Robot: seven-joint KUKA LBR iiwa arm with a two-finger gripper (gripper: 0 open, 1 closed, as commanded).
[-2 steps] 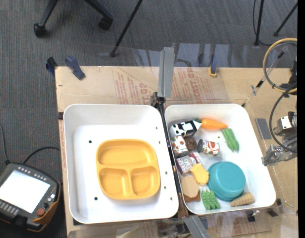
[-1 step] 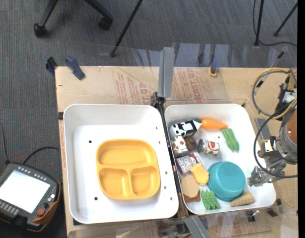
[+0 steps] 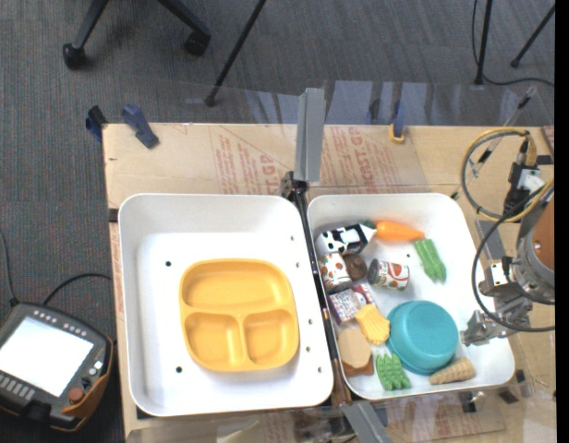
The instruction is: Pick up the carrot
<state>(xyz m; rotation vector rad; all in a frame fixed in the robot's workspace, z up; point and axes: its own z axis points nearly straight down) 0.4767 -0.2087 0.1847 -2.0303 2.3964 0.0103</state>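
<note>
A: What surface is shown?

B: A cardboard-covered bench (image 3: 220,155) is seen on grey carpet, with chair legs and stand poles behind it. Two white bins are set side by side on it. A pendant (image 3: 46,363) is laid on the floor at the lower left.

A: How is the left bin (image 3: 146,238) filled?

B: A yellow tray (image 3: 239,315) with three compartments is placed at its centre.

A: Where is the carrot (image 3: 398,232) located?

B: It is found lying flat in the right bin (image 3: 460,220), near the far wall, with its tip pointed right. A black-and-white carton (image 3: 345,239) is touching its left end. A green pod (image 3: 430,259) is placed just beside it, to the lower right.

A: What else is crowded around?

B: A can (image 3: 389,273) is laid below the carrot. Two packets (image 3: 340,270) are stacked at the left wall. A teal bowl (image 3: 422,336) is seen nearer the front, with a corn cob (image 3: 372,323), a bread slice (image 3: 356,349), a second green piece (image 3: 392,372) and a cone (image 3: 453,370) around it.

A: Where is the gripper (image 3: 478,330) held?

B: It is positioned at the bin's right wall, well apart from the carrot, just right of the bowl. Nothing is seen between its fingers; whether they are spread or closed cannot be told.
</note>
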